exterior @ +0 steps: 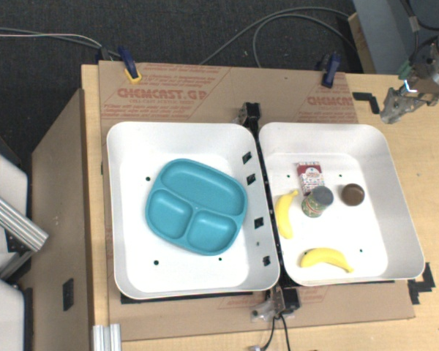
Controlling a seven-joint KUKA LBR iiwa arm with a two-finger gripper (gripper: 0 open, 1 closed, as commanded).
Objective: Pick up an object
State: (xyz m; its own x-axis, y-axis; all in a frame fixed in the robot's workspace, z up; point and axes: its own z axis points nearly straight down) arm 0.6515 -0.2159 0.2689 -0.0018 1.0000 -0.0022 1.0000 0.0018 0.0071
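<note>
Cardboard sheeting (58, 196) covers the bench, printed with red lettering along its far edge and held there by two blue-and-yellow clamps (129, 64). On it, the left shallow white plastic bin (124, 196) holds a turquoise plastic plate with three compartments (196, 206), lying flat near the bin's middle. A black divider with clips (257, 189) runs between the two bins. The right shallow white plastic bin (395, 196) holds five things. A yellow banana (284, 214) lies lengthwise near its left wall. Just beside that stands a small round tin with a grey lid (317, 202), touching a small red-and-white packet (309, 175) behind it. A brown round object (352, 194) sits apart to the right. A second yellow banana (325, 259) curves along the near side. The grey two-finger gripper (395, 107) hangs beyond the right bin's far right corner, over the cardboard, well apart from every object; it holds nothing, and how far it is open cannot be told.
</note>
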